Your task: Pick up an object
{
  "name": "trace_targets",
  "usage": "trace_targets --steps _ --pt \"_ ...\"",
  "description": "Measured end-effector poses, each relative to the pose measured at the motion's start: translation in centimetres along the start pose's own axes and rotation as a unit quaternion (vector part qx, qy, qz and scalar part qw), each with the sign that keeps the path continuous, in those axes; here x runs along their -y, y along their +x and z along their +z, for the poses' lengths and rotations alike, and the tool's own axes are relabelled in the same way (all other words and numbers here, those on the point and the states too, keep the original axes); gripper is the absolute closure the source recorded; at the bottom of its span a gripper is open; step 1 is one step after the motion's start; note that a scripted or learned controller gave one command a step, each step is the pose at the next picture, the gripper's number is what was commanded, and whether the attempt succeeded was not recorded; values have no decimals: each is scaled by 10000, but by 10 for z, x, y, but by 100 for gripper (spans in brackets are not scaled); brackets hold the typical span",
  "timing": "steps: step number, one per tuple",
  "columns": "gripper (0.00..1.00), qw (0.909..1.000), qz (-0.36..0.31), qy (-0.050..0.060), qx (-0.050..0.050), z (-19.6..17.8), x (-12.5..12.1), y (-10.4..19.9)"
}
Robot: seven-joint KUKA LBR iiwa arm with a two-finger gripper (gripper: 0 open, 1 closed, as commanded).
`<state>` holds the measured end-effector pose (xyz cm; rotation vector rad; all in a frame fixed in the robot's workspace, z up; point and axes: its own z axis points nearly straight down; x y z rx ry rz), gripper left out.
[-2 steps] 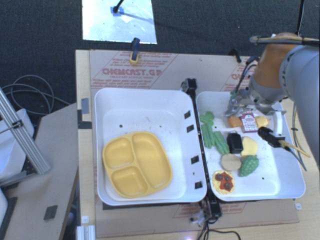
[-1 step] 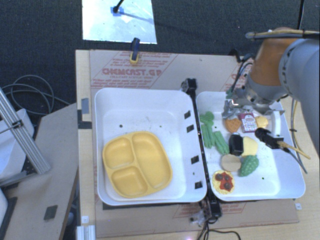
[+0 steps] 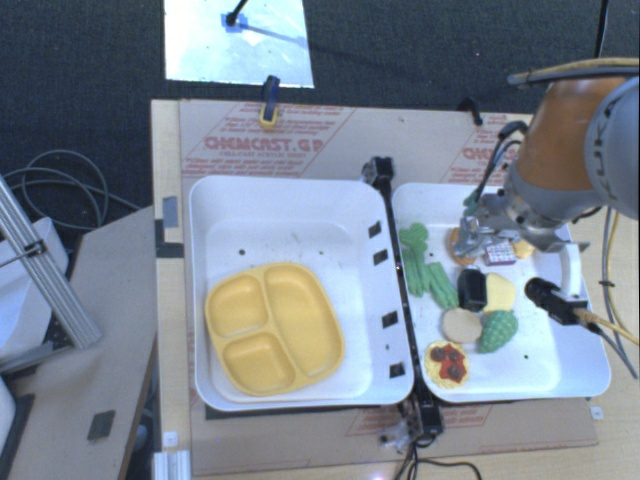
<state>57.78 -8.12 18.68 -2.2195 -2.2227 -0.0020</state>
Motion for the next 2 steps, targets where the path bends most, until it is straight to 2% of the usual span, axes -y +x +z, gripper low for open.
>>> trace_targets --steps 1,2 --pt "0 10000 -2 -6 5 2 -2 -1" --pt "0 10000 23 68 -10 104 97 -9"
